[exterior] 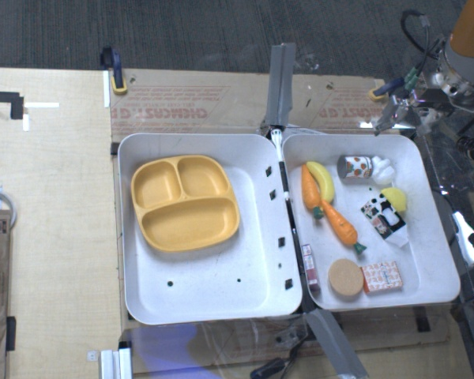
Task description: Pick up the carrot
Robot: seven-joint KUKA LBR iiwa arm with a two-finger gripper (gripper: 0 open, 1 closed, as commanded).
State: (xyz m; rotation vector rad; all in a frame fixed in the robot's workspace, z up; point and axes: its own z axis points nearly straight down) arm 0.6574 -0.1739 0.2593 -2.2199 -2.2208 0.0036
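The carrot lies in the right bin, near its middle. It is orange, slants from upper left to lower right, and has a small green stub at its lower end. A second orange piece touches its upper end, next to a yellow banana. My gripper hangs at the back right corner of that bin, above the rim and well away from the carrot. Nothing shows in it. The arm's orange band is at the top right edge of the view.
The right bin also holds a small can, a lemon, a black-and-white packet, a tan disc, a pink box and a thin bar. A yellow divided plate sits in the left bin.
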